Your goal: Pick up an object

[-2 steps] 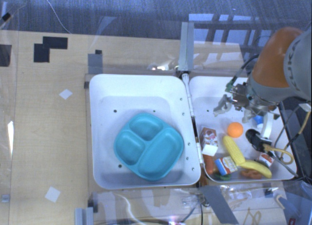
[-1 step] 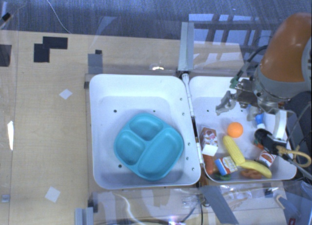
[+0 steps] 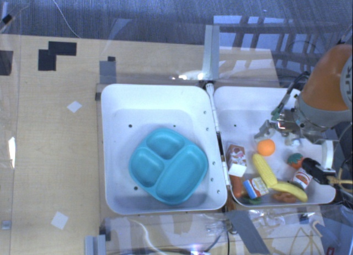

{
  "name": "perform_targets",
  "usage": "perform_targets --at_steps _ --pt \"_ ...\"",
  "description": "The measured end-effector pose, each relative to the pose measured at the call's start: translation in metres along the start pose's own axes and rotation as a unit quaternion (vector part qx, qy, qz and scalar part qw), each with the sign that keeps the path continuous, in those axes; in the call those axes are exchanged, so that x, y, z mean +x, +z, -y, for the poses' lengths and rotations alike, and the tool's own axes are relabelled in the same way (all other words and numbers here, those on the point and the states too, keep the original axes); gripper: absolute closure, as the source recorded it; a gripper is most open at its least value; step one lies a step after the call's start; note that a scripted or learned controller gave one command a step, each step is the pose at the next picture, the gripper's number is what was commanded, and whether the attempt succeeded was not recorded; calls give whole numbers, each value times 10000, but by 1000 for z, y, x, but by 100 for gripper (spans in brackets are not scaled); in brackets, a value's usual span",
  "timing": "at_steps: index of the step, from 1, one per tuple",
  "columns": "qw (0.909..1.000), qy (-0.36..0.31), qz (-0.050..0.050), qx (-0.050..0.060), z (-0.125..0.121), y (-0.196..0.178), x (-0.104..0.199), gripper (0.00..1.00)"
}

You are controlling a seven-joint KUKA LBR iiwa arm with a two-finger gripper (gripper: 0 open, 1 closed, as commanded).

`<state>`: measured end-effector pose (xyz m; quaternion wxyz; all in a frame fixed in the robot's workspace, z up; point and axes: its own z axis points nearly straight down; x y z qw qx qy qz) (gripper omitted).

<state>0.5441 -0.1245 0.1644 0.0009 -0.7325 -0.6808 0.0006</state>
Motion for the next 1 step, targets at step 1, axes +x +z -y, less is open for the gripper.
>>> perform_targets --at_steps 1 --pt "9999 155 0 -12 10 -34 2 0"
